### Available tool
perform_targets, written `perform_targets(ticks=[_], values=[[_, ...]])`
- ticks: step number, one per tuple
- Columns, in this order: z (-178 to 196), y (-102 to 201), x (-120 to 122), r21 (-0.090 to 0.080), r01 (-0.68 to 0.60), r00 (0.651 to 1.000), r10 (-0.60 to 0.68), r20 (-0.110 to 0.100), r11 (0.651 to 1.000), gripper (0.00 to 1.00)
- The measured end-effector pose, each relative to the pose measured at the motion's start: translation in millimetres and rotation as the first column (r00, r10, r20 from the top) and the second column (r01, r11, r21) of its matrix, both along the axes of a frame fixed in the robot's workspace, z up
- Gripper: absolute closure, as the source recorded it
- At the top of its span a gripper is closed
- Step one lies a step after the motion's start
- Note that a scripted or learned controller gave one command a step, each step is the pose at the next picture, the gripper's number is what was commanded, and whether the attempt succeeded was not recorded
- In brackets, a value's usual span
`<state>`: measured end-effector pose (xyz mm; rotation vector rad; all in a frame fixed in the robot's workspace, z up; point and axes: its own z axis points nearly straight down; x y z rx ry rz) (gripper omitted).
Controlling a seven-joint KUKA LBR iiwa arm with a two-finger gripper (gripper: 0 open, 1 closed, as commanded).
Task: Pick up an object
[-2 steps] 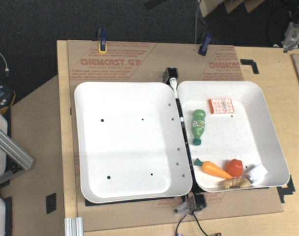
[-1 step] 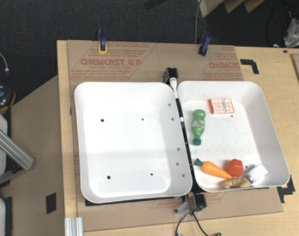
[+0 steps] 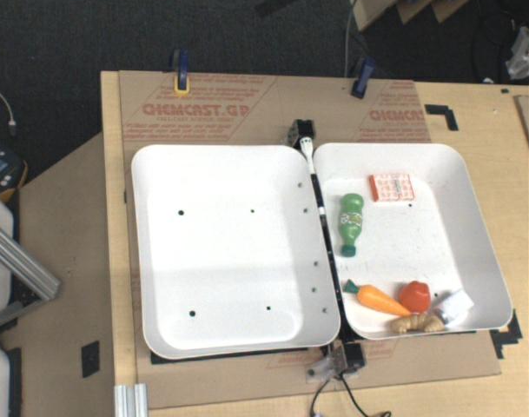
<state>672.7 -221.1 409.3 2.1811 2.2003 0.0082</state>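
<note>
Two shallow white bins side by side on the bench, seen from above at a slant: left bin (image 3: 221, 250), right bin (image 3: 455, 233). All candidates lying in the right bin. Green bottle (image 3: 350, 222) on its side near the dividing edge, well apart from the rest, so likely easiest to straddle. Red-and-white box (image 3: 392, 187) flat toward the far wall. Carrot (image 3: 375, 299), red fruit (image 3: 414, 296), tan root (image 3: 419, 323) and white scrap (image 3: 455, 305) crowded at the near wall, touching or nearly so, probably awkward to single out. Nothing lifted yet. Gripper state: cannot tell.
</note>
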Motion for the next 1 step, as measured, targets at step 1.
perform_targets(ticks=[1], values=[[11.1,0.6,0.8,-0.003,-0.001,1.000,0.001,0.005,1.000,1.00]])
